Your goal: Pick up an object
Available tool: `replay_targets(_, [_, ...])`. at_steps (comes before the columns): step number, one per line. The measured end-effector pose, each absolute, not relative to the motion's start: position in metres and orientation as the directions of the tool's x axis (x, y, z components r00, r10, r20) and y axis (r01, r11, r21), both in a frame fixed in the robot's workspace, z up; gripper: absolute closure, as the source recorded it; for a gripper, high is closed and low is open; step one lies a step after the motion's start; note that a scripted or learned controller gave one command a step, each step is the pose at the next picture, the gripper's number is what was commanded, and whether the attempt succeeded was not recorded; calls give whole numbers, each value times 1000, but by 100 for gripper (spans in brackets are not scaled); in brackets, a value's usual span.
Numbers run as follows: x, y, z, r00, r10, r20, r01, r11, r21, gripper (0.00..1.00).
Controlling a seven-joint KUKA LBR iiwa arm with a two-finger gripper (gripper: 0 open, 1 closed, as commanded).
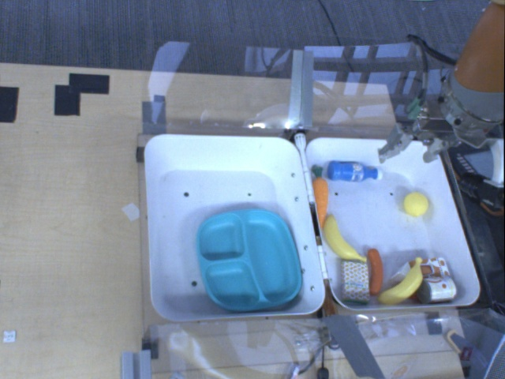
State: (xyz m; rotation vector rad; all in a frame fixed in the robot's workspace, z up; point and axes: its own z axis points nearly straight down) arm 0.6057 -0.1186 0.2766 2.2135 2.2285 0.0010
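At the near edge of the right bin (465, 235) the things lie crowded: a small can (436, 289) on its side in the near right corner, a banana (401, 284) curved against it, a sausage (375, 268) standing lengthwise just beside a speckled sponge block (355, 279), and a second banana (341, 239) a little farther in, near the wall between the bins. These near things touch each other, so I judge that two fingers will find little free room here — the can also looks hard and smooth, and it may roll. In the left bin (166, 212) a blue divided plate (248, 259) lies flat; it seems stiff and light, but too wide and low for a good hold. Farther back, a yellow ball (416, 204) lies alone on bare floor, well apart from all the rest. It looks light and round, so it may slip away if the fingers close off its middle; the hold should go across its widest part. A carrot (320, 196) lies along the dividing wall, too tight to it. Beyond that a blue bottle (353, 171) lies on its side — probably light and slippery, best taken across its body. Farthest, the gripper (412, 147) hangs over the back of the right bin, its fingers spread apart with nothing between them.
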Motion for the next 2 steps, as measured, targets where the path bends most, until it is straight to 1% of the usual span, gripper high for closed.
replay_targets(1, [609,-117,285,-12,1000,0,1000,12,3,100])
replay_targets(2, [593,-102,374,-125,992,-2,992,125,5,100])
